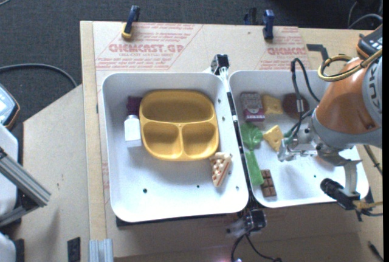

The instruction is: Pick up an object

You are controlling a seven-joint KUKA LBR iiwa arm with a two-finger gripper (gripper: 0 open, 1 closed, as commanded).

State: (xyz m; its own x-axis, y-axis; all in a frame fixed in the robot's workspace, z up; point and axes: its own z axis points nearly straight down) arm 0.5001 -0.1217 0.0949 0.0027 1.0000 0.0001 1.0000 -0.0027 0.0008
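Pincer [290, 151] low in right bin [304, 193] beside yellow cheese wedge [273, 136], finger state impossible to tell, yellow divided tray [179, 124] in left bin [170, 200].

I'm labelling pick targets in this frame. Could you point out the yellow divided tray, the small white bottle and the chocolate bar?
yellow divided tray [159, 107]: camera view, floor of its large upper compartment.
small white bottle [132, 132]: camera view, middle of its body.
chocolate bar [268, 182]: camera view, centre of its top face.
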